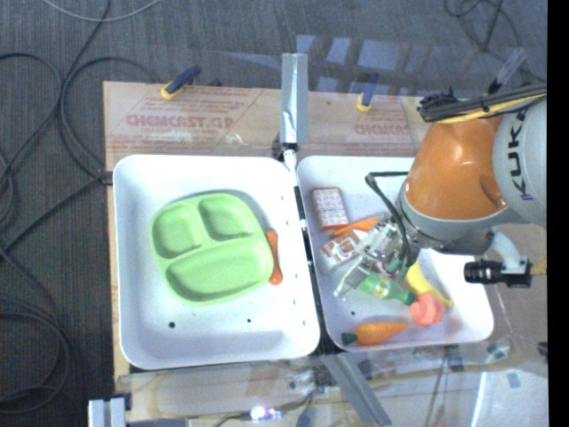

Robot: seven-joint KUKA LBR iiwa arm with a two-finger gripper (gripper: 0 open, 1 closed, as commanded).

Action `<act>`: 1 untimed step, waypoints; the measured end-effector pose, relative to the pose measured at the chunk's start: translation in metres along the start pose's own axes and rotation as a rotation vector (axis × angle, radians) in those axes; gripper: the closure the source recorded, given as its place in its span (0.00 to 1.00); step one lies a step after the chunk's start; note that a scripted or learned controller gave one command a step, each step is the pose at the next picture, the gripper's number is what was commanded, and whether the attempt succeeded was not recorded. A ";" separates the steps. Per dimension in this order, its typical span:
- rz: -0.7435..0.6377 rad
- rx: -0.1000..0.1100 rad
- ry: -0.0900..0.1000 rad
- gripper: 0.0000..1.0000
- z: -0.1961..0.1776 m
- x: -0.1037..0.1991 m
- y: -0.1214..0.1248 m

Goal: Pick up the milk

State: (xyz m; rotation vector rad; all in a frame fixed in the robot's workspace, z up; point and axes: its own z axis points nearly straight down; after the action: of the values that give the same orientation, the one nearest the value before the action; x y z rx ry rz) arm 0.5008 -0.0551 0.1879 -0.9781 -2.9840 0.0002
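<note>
Reaching from the right, the arm (462, 163) hangs over the right bin (480, 327), its jaws (378, 256) low among clutter; their state I cannot tell. The milk carton (330, 207) lies near the bin's upper left corner.

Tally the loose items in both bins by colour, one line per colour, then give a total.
Green: 2, the divided plate and a green piece
Orange: 3, the carrots
Red and white: 2, the cartons
Yellow: 1
Pink: 1
Total: 9
</note>
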 end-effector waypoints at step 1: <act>0.051 -0.002 -0.003 0.00 -0.064 -0.117 0.050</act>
State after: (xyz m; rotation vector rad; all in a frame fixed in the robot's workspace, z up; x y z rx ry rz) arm 0.6246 -0.0835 0.2514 -1.0549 -2.9617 -0.0006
